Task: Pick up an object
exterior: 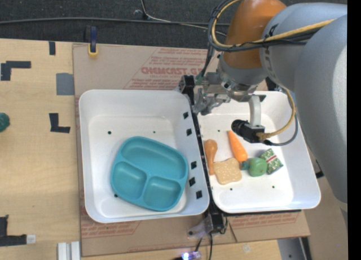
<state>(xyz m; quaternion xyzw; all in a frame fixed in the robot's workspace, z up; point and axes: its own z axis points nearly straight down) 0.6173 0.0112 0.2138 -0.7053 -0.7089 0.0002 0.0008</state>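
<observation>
1. Rightward, in the right white bin (pixel 304 197): orange plastic carrot (pixel 237 145), tan toast slice (pixel 227 171), pale orange sausage-shaped piece (pixel 210 153), green round toy (pixel 256 166).
2. Leftward, in the left white bin (pixel 90 140): teal divided plastic tray (pixel 149 172).
3. Over the right bin's far-left corner: grey two-finger gripper (pixel 206 104), nothing visibly pinched; spread of grip impossible to tell.

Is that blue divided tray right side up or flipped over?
Right side up: the blue tray lies flat in the left bin, its three compartments facing upward.

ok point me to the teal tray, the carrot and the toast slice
teal tray (pixel 148 173): camera view, on its central divider
carrot (pixel 237 146): camera view, mid-body
toast slice (pixel 227 171): camera view, centre of its face
</observation>
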